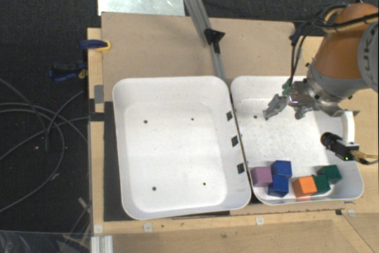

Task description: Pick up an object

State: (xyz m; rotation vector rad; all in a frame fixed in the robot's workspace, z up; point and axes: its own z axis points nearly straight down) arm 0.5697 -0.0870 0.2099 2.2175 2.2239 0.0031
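Camera view: arm enters from rt, orange band partly cut off at frame edge. Pincer [285, 107] hangs over upper part of rt bin [256, 92], fingers spread, nothing between them. Blocks clustered at rt bin's near edge, well apart from pincer: purple block [261, 175], two blue blocks [280, 178] stacked or overlapping, can't tell which; orange block [305, 186]; green blocks [326, 177] partly hidden behind orange. Left bin [127, 98] alongside on bench [154, 44].

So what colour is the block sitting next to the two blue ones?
Purple, at the left end of the cluster, seen in the camera view.
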